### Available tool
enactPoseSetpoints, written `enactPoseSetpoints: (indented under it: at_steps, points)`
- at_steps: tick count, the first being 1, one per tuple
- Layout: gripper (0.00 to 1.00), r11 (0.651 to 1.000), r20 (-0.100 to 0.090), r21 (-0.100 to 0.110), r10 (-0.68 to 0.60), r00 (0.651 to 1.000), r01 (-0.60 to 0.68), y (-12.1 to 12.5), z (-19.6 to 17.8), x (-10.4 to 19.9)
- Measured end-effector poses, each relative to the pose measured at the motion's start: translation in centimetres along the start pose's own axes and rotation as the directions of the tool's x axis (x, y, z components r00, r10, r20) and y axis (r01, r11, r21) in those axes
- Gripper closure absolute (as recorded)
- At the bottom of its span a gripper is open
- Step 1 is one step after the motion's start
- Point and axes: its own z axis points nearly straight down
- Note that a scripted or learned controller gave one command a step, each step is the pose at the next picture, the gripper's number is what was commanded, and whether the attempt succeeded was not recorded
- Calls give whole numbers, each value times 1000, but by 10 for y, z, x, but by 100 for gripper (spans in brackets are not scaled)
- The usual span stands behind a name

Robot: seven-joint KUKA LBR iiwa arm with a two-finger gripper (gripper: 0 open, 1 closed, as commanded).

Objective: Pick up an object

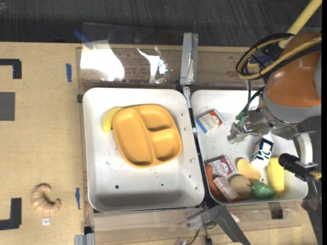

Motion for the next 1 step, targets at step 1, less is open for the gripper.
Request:
enactPoseSetpoints:
  at_steps: [1]
  points:
    - [100,988,1,11,153,988,-153,-33,30,-65]
